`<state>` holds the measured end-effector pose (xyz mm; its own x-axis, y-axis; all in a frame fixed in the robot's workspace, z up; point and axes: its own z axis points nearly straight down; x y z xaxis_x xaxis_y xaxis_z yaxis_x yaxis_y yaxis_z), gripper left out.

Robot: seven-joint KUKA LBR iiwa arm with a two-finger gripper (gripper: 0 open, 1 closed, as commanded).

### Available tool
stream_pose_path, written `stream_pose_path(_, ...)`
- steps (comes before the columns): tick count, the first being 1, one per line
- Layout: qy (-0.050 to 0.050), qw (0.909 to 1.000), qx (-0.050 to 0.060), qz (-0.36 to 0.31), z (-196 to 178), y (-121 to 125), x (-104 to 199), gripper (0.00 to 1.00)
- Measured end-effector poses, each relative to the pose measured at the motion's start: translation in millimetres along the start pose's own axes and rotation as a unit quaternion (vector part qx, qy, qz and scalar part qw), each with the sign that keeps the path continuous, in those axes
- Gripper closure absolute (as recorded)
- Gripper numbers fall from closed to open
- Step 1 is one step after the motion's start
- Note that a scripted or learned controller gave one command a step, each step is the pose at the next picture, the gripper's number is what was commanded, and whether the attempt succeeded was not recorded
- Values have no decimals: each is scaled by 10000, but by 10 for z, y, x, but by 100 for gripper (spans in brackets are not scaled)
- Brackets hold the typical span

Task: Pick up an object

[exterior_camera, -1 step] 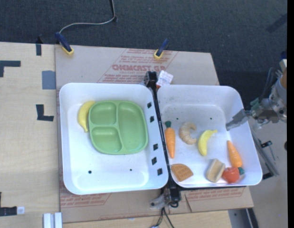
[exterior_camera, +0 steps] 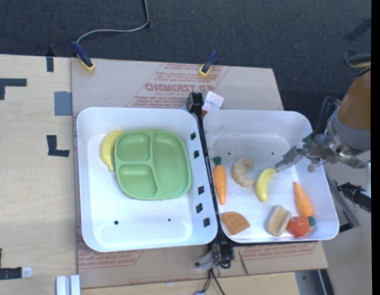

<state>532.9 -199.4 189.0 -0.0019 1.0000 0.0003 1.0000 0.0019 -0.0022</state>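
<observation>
The right bin [exterior_camera: 263,125] holds several toy foods: a carrot [exterior_camera: 220,184] by the divider, a pale shrimp-like piece [exterior_camera: 243,172], a yellow banana [exterior_camera: 264,184], a second carrot [exterior_camera: 302,199], a bread roll [exterior_camera: 277,220], a red tomato [exterior_camera: 298,226] and a brown toast slice [exterior_camera: 234,222]. My gripper [exterior_camera: 298,163] hangs over this bin's right side, just up and to the right of the banana. Its fingers are spread open, and nothing lies between them.
The left bin [exterior_camera: 140,232] carries a green divided plate [exterior_camera: 153,163] with a yellow banana [exterior_camera: 108,150] tucked against its left edge. A black divider [exterior_camera: 202,165] with clips runs between the bins. The grey and orange arm [exterior_camera: 355,121] stands over the right bin's right rim.
</observation>
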Motion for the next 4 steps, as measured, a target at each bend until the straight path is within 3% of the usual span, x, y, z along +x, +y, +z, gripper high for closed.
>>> stream_pose_path(1, -10, 10000, -52, 7, 998, 157, 387, 0)
stream_pose_path(2, -11, 10000, -60, 5, 912, 160, 396, 100)
stream_pose_path(3, -6, 10000, -27, 0, 1033, 987, 810, 100)
stream_pose_path(4, 0, 10000, -13, 0, 44, 724, 1488, 100)
